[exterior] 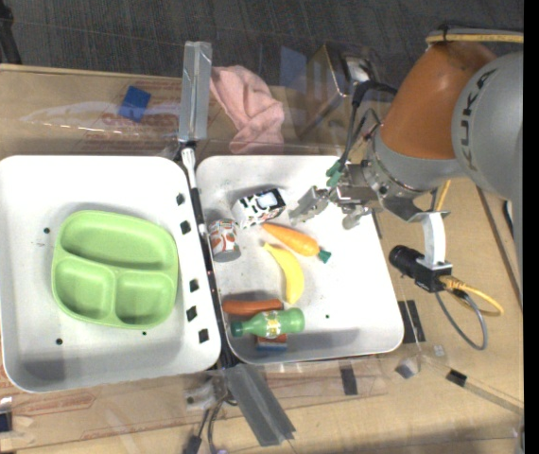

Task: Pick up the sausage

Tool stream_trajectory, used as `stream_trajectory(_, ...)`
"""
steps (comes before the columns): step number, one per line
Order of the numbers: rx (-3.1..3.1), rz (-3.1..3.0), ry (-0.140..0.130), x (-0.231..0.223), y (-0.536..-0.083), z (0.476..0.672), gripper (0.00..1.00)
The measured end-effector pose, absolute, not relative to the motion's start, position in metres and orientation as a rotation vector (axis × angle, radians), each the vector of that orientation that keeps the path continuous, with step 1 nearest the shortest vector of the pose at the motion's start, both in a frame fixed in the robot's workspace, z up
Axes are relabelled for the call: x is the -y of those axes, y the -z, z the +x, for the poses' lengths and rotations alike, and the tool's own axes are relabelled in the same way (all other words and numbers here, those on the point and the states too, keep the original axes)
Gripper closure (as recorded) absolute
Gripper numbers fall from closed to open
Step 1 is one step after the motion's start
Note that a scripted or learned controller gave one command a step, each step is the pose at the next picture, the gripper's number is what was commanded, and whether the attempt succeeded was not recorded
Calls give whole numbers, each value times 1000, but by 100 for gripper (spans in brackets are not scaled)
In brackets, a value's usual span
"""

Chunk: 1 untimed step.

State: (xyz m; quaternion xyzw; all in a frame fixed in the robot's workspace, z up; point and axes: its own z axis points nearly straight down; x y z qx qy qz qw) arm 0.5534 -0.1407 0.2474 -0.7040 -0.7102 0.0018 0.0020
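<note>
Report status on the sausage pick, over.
Gripper above right bin's far side, holding nothing. Sausage untouched near front edge. Green bottle lies against it, banana close by.

I see the sausage (252, 305) as a short, reddish-brown cylinder with rounded ends. It lies flat on the floor of the right bin (364, 301), with its long axis roughly parallel to the bin's near wall. It sits in the near left part of that bin, close to the divider between the two bins. A green bottle (268, 324) lies just beside it on the near side; a banana (286, 270) lies just beyond its right end.
</note>
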Motion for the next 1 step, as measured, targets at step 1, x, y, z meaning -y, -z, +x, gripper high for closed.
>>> stream_trajectory(1,1680,-2655,-3,77,-331,508,0)
